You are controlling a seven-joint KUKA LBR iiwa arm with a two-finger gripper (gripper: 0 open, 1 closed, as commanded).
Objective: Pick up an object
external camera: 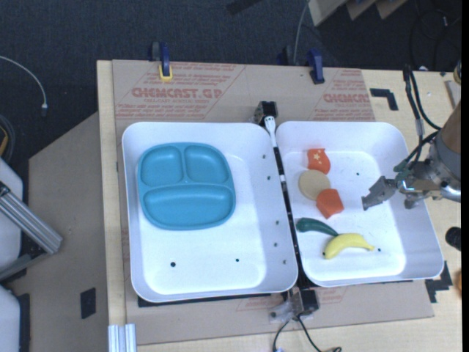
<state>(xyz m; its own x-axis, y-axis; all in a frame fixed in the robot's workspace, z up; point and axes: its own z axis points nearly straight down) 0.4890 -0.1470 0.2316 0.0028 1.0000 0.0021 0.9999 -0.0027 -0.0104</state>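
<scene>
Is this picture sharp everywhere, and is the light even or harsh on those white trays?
Camera view: even, soft light; the right bin and left bin look bright but not blown out. The banana and blue divided plate are fairly crisp with faint shadows. The gripper looks slightly soft. Board edges bow a little, suggesting lens distortion.

Even, diffuse light falls from overhead, bright on both white bins, whose floors verge on washed-out with little surface detail. Shadows are soft and short, gathered under the bin rims at the table's near edge. The dark floor beyond the table stays dim. Focus is slightly soft and grainy throughout.
</scene>
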